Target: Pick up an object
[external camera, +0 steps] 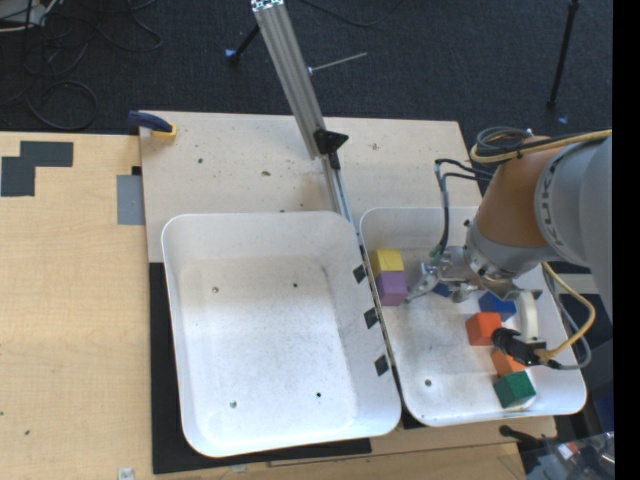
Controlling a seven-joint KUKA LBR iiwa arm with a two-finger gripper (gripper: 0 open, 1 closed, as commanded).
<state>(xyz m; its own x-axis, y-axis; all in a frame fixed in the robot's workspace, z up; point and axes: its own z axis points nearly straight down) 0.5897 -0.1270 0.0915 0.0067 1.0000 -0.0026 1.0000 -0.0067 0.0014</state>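
The gripper (432, 280) hangs low inside the right bin (440, 408), its tip pointing left toward the purple block (392, 287); whether its fingers are spread or closed cannot be told, and nothing is seen held between them. The purple block lies against the bin's left wall, touching the near side of the yellow block (388, 260), so there is little room on that side. Right of the gripper, partly under the wrist, sit a blue block (497, 304) and an orange block (483, 328), with a green block (516, 389) near the front right corner. The bin's floor in the near middle is open. The left bin (190, 238) adjoins it, and a slanted aluminium post (292, 68) rises at the far side.
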